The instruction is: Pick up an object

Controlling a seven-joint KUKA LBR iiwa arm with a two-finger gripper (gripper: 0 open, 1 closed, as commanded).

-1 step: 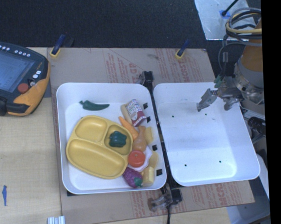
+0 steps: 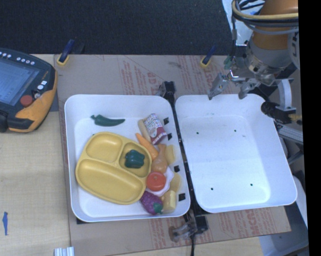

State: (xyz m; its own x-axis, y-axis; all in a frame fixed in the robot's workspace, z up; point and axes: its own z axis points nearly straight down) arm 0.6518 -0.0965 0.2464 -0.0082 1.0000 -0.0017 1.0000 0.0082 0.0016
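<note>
1. We see the pincer (image 2: pixel 228 89) at the far rim of the right shallow white plastic bin (image 2: pixel 235 193), hanging under the grey arm with its orange band (image 2: pixel 274 3). Its two dark fingers stand spread apart, and nothing lies between them.

2. We judge that it sits high and over the bin's back edge because no grasp has begun: below it there is only bare white floor.

3. Everything worth picking lies in the left shallow white plastic bin (image 2: pixel 77 110), well apart from the pincer and across the black hinge-like clips (image 2: pixel 169 88) that join the two bins.

4. Nearest to the pincer is a small red-and-white printed packet (image 2: pixel 154 127), tilted against an orange plastic carrot (image 2: pixel 147 144). Below these, crowded along the bin's right wall, come a pale pear-shaped toy (image 2: pixel 160 163), a red plastic tomato (image 2: pixel 156 180), a purple toy bunch of grapes (image 2: pixel 151 202) and some yellow blocks (image 2: pixel 170 200).

5. A yellow divided plastic tray (image 2: pixel 102 183) fills the bin's middle, with a dark green toy pepper (image 2: pixel 134 159) in its upper-right compartment; a slim dark green chilli (image 2: pixel 108 120) lies alone near the far wall.

6. We think the lone chilli or the packet offers the cleanest grasp, the crowded pieces touching one another.

7. A grey-and-orange control pendant (image 2: pixel 18 88) rests on the table (image 2: pixel 25 184) to the left.
</note>
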